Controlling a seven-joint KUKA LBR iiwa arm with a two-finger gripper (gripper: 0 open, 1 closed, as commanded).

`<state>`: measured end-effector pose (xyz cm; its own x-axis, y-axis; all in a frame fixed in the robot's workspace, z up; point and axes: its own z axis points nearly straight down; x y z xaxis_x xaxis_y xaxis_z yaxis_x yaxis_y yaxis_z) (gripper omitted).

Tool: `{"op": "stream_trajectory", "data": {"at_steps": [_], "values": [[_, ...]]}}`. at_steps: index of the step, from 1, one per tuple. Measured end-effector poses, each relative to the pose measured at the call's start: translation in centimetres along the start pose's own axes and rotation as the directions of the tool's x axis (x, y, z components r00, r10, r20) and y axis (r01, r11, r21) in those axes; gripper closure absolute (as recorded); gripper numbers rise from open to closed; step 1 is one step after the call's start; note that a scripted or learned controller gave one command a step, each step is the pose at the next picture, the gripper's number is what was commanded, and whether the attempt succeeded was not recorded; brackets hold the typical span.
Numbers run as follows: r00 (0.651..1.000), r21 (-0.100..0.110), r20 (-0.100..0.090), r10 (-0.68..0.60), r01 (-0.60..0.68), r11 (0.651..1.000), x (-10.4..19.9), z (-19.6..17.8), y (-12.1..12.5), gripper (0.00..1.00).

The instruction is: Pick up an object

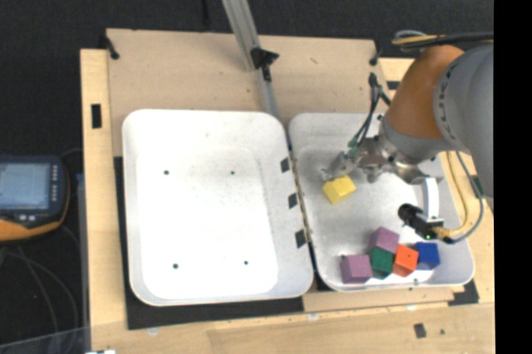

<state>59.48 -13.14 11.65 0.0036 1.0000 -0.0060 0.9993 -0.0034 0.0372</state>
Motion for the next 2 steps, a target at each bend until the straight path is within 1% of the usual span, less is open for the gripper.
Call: {"op": "stream_trajectory", "data": {"at_steps": [1,2], "values": [[1.0,0.009,-0.006,-0.007,0.007,1.0,0.21,0.05,0.08,0.0],[1.0,0.002,-0.002,-0.008,0.008,1.0,-0.04,0.05,-0.19,0.0]]}}
